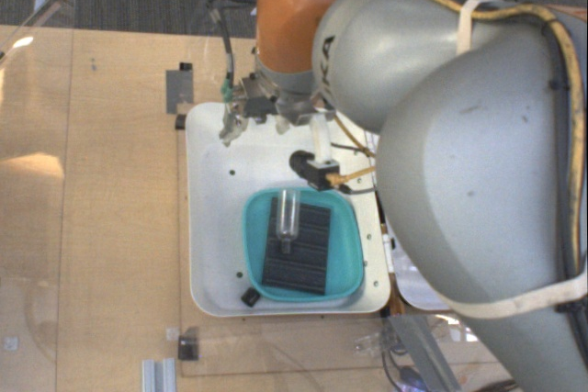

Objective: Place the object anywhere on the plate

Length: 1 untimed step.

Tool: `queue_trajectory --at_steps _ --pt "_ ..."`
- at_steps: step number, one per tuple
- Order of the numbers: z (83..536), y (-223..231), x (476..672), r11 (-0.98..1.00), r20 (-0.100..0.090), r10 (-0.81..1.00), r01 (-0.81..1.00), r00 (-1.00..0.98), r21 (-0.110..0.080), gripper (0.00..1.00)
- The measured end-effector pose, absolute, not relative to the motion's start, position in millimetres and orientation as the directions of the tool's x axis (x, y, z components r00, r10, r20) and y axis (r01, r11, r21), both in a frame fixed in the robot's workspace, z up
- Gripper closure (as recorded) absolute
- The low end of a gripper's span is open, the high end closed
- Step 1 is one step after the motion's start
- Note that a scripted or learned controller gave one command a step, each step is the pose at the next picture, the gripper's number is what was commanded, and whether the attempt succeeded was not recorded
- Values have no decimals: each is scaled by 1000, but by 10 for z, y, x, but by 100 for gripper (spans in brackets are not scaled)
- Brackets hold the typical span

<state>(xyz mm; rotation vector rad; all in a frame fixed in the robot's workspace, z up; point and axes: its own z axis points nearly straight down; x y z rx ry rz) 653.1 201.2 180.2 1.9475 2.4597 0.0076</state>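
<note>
- The teal plate (342, 239) sits in the near half of the white bin (207, 225), close to its near rim.
- A dark ribbed block (308, 257) lies on the plate, a clear tube (288, 218) resting across its far end.
- The gripper (234, 119) hangs above the bin's far-left corner, beyond the plate; whether it is apart or together cannot be told.
- Bare bin floor lies left of the plate.

- The grey arm (459, 133) reaches in from the right, its bulky links filling the right side of the view; cables run along its upper edge
- The orange band (289, 9) sits above the wrist, near top centre
- The gripper (234, 119) hangs below the band, pointing down and left; its finger state cannot be read
</note>
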Motion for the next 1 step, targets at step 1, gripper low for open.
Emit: queue_trajectory --at_steps 1 --pt "1921 2030 6545 235 -1 972 972 -235 15 100"
